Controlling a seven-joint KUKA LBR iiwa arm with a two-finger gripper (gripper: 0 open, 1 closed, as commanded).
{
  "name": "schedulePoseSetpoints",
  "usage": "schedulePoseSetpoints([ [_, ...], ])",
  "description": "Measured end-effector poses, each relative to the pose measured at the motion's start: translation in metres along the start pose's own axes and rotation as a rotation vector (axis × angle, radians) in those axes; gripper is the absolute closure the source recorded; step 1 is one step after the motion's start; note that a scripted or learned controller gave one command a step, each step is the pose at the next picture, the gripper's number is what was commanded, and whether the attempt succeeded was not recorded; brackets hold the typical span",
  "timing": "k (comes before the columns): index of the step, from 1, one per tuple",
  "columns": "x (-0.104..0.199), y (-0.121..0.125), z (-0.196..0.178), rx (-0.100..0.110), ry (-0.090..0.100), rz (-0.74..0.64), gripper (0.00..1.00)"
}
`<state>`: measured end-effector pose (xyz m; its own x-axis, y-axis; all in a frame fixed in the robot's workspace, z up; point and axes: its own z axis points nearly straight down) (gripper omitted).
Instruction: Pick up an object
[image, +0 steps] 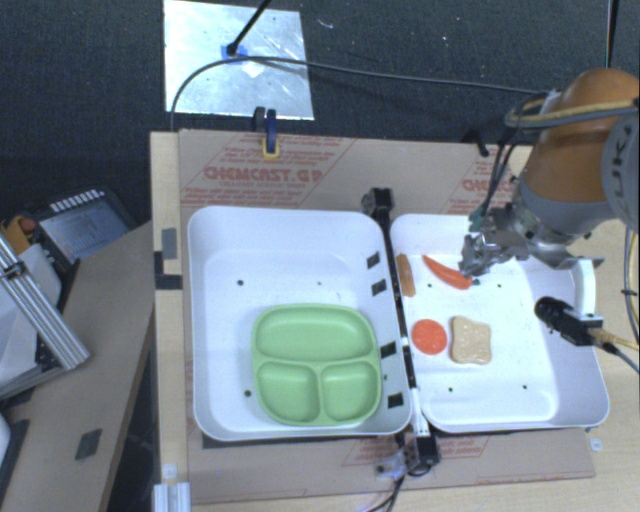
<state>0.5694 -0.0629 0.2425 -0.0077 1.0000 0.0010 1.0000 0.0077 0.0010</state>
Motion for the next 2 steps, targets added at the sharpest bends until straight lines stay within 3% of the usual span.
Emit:
schedulePoseSetpoints([
  [2, 0.097, 0.010, -0.004, -0.001, 0.000, -0.001, 1.00],
])
